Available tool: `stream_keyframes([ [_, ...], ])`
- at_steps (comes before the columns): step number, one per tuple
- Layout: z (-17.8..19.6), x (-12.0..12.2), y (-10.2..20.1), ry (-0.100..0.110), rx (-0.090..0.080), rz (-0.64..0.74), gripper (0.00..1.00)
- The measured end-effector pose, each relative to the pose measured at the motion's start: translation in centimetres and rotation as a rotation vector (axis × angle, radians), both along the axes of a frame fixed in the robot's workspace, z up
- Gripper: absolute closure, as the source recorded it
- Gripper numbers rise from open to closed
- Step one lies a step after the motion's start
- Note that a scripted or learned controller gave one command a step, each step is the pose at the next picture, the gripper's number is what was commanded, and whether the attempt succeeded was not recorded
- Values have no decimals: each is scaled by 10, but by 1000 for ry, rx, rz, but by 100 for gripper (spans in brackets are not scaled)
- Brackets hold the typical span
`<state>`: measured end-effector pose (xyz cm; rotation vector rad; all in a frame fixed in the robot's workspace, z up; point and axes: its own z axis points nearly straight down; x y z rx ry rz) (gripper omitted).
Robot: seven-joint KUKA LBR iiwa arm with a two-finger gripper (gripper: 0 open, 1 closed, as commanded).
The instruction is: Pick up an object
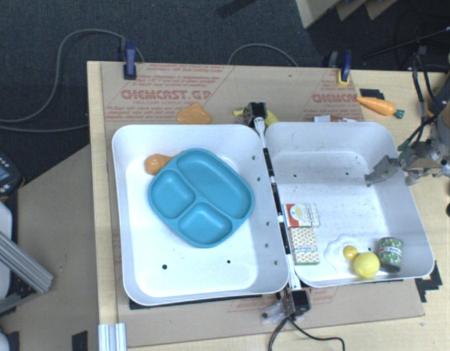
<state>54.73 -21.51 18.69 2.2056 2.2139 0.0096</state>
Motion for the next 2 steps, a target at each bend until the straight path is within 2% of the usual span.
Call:
stream_keyframes([
  [1, -70, -71, 14, 27, 12, -7, 0],
  [2, -104, -69, 25, 19, 10, -5, 0],
])
